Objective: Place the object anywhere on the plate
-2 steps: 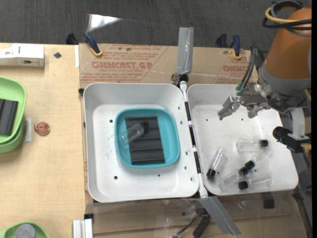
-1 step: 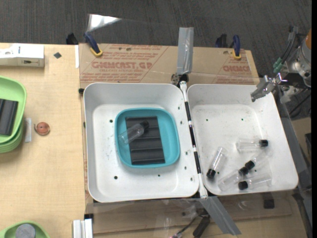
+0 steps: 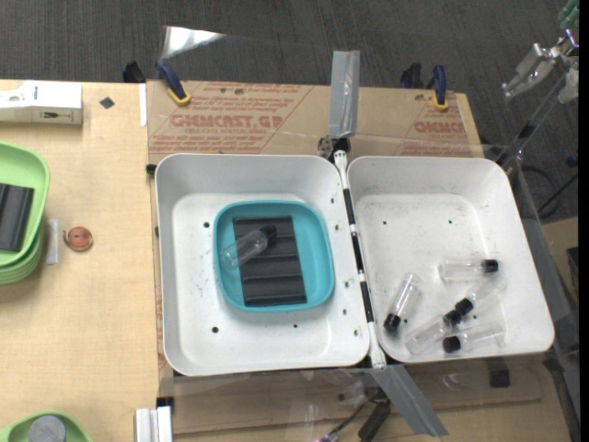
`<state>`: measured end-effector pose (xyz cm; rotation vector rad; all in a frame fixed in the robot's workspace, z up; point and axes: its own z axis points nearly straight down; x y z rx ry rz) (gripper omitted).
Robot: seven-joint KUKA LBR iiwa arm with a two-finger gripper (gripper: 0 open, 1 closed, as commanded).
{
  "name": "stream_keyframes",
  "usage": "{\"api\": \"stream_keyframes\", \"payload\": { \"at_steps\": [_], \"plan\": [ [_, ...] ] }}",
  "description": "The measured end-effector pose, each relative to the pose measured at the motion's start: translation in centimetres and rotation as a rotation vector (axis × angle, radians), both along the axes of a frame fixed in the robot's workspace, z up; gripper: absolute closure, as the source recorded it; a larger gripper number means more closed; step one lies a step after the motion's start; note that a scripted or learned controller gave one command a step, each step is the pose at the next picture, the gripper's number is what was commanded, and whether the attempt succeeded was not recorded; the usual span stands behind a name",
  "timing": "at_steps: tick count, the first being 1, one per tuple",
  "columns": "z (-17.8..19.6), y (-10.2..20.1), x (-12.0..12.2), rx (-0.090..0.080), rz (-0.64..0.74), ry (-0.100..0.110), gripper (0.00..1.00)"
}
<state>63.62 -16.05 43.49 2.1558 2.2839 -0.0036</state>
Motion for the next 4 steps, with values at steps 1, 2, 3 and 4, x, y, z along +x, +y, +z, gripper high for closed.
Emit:
{"api": "stream_keyframes", "payload": {
  "at_steps": [1,2,3,4],
  "plan": [
    [0.49,-4.94,2.34,0.000,-0.141,0.001,0.00],
    [0.57,-5.43,2.35,0.000,-0.272,0.000,0.00],
    [0.54,-5.61,2.32,0.000,-0.449,0.001,0.00],
    [0.52,-5.40,2.31,0.000,-0.609,0.001,0.00]
  ]
}}
